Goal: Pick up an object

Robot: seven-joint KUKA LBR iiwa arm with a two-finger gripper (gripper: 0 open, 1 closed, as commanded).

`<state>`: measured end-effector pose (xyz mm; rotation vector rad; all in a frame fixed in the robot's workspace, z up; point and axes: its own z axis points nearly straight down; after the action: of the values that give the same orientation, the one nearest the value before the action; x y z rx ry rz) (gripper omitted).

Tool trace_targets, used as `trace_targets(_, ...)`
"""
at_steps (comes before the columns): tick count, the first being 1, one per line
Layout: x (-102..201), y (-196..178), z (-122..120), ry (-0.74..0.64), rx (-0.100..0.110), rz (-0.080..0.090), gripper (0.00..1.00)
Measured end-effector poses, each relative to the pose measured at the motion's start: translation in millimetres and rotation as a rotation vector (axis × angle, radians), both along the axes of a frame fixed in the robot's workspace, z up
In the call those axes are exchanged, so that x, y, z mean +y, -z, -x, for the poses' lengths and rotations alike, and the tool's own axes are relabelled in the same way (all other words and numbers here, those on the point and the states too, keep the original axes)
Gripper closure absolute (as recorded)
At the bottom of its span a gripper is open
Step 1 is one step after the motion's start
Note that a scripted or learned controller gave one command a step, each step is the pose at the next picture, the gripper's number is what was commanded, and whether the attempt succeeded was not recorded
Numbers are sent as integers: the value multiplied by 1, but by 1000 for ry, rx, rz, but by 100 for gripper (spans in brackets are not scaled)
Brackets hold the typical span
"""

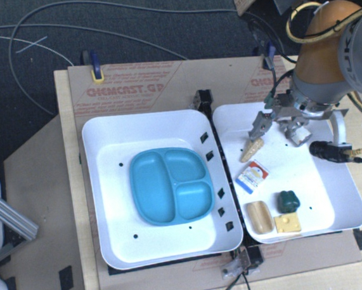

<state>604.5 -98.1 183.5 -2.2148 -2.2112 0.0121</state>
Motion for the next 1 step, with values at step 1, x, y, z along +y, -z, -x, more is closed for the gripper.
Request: trace_targets(1,0,-6,-3,-2,-12,1,0)
